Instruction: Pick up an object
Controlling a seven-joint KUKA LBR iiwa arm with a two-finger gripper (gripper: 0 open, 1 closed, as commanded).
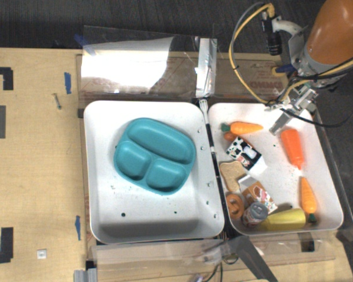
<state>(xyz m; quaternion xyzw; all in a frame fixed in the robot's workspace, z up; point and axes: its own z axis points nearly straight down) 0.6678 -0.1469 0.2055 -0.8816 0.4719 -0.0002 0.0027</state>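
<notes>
Tan wooden bench top [29, 175] under the fixed overhead camera, with two shallow white bins side by side on it and a dark floor behind.

Camera view, left to right:

- Left white bin [100, 216] holds a teal plastic divided plate [155, 155], upside or slightly tilted, I cannot tell which. Nothing else is in it.
- Right white bin [329, 175] holds the clutter. Along the divider: a small orange carrot with a green tip [245, 128] lying crosswise, a black-and-white patterned card or packet [243, 151], a tan bread-slice toy [232, 172], a brown pretzel-like ring [235, 204], a small grey-topped can [257, 212], a yellow banana-like piece [285, 218] along the near wall.
- On the far-right side of that bin: a long reddish-orange carrot [292, 147], long axis running roughly front to back, and a smaller orange carrot [307, 195] below it, same orientation.
- Grey arm with orange band [335, 25] enters from the upper right, cables looping off it. Its gripper [282, 121] hangs over the upper part of the right bin, metal fingers slanting down and to the left. Finger spread cannot be read at this size; nothing is visibly between them.

Key relation: the long reddish-orange carrot lies just beside and slightly nearward of the gripper tip, close but apparently not touching. The small carrot with the green tip lies to the tip's left, a little farther. Judgement: the reddish-orange carrot is the likeliest pick; a grasp would need the fingers to close across its width, square to its long axis.
</notes>
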